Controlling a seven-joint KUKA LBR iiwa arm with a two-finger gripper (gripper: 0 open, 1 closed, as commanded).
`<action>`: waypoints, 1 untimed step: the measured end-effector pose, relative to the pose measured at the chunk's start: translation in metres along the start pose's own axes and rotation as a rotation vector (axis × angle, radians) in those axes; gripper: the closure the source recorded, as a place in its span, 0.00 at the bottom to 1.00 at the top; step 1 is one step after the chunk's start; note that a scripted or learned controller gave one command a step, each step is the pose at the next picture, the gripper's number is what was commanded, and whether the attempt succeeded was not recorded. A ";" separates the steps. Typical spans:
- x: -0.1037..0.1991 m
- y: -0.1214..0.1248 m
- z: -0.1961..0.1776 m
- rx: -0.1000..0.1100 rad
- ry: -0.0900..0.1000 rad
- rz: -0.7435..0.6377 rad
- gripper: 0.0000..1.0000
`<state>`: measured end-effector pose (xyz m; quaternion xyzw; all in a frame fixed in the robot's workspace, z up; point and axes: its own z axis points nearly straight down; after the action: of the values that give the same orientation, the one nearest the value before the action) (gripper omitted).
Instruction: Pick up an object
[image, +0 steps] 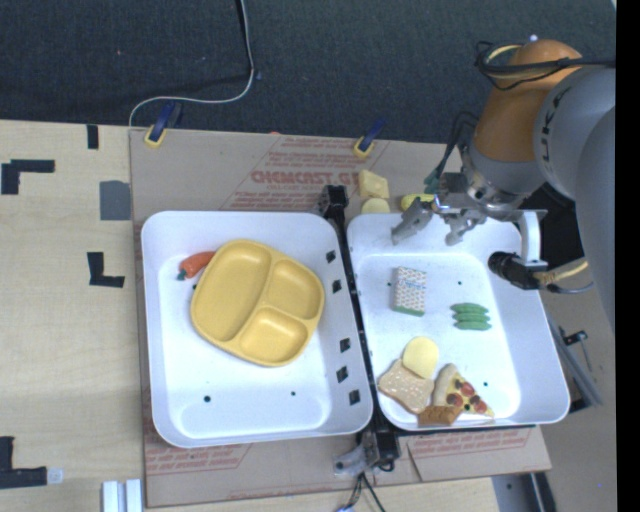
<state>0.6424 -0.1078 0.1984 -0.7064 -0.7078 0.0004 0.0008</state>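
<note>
Two white bins sit side by side on a sheet of cardboard (300, 170) laid over the bench. The left bin (165, 400) carries a yellow divided plate (258, 302) lying flat, and an orange carrot (196, 263) pokes out from beside the plate's upper left edge, touching it.

The right bin (530, 390) holds several small food pieces. A pale speckled block (408, 290) lies near the middle of the bin's upper half, and a green pea pod (471, 317) lies to its right, apart from it. Toward the near edge a yellow round slice (420, 354) rests against a slice of toast (404, 388), and a pizza slice (457, 397) lies just beside the toast on its right.

Beyond the bins, on the cardboard near the top of the divider, sit two pale yellow cheese pieces (373, 186), close together.

The arm (525, 110) reaches in from the right, its orange band above the wrist. The gripper (434, 227) hangs over the far rim of the right bin with its two fingers (407, 228) spread apart and nothing between them. It is well apart from the pea pod and the speckled block, which both lie below it in the bin.
</note>
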 end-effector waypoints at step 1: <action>-0.002 -0.060 0.106 0.015 0.002 0.003 0.00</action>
<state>0.5826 -0.1095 0.0928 -0.7073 -0.7068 0.0049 0.0066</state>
